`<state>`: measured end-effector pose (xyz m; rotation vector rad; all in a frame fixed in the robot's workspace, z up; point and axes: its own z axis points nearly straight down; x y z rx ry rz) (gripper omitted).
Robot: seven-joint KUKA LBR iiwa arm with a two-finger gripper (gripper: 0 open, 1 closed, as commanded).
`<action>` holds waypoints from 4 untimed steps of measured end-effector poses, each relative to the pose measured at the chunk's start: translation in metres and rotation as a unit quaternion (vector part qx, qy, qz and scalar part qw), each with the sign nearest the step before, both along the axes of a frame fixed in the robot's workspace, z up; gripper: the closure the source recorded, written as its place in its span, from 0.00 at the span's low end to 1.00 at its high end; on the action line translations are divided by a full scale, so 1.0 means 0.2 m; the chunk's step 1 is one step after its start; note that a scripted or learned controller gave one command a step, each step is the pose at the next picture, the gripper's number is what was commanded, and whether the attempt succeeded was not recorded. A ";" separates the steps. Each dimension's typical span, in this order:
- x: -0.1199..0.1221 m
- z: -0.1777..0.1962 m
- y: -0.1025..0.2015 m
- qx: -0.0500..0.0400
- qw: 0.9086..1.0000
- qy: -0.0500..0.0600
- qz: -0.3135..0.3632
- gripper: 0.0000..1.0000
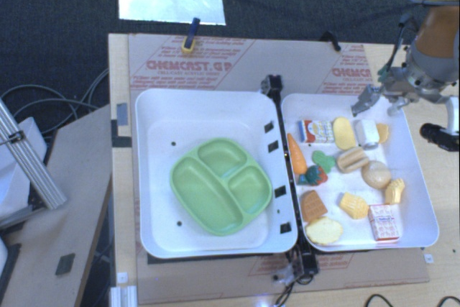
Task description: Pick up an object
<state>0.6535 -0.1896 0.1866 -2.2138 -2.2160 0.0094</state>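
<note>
Tool [378, 100]: fingers apparently spread, holding nothing. Just below it, white block [366, 133]: likely light, rigid, smooth; best grasped across its short sides. Beside it, yellow piece [344, 132].

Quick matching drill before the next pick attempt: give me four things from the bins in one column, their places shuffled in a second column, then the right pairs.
Things:
1. green divided plate
2. carrot
3. red and white carton
4. gripper

Places:
A. near right corner of the right bin
B. above the far edge of the right bin
C. middle of the left bin
D. left edge of the right bin, next to the divider

Pairs: 1-C, 2-D, 3-A, 4-B
</note>
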 end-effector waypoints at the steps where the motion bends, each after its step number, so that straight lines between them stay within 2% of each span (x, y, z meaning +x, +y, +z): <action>1: 0.02 0.04 0.00 -0.001 1.000 -0.006 0.001 0.00; 2: 0.01 -0.16 0.02 -0.002 1.000 -0.006 0.002 0.00; 3: 0.07 -0.40 0.03 -0.004 1.000 -0.010 0.003 0.00; 4: 0.09 -0.39 0.03 -0.004 1.000 -0.015 0.003 0.00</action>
